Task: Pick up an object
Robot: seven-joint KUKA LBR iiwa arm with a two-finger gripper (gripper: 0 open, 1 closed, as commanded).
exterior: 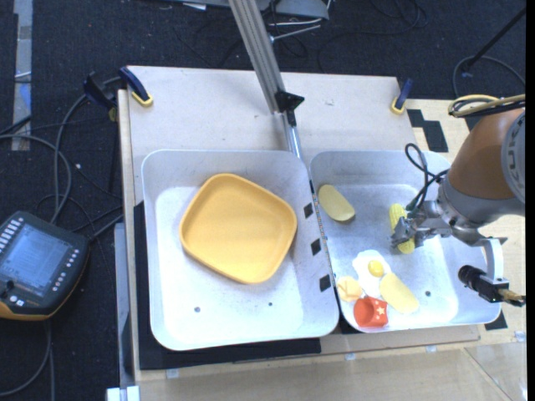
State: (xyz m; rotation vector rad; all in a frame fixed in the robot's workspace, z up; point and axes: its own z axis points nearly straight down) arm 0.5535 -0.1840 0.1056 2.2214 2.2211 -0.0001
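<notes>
The right bin (435, 174) holds several toy foods. A tan oval slice (337, 204) lies near its left wall. A yellow corn cob (399, 218) lies mid-bin. Along the front edge sit a fried egg (372, 267), a yellow oblong piece (399, 294), a red piece (370, 311) and a small orange wedge (349, 288). My gripper (415, 229) reaches in from the right, low in the bin, right against the corn cob and partly covering it. Whether the corn is gripped is unclear.
A large yellow square plate (240, 226) fills the middle of the left bin (167, 307). A grey metal pole (259, 44) slants down to the divider between the bins. The arm's orange band (489, 153) hangs over the right bin's right side.
</notes>
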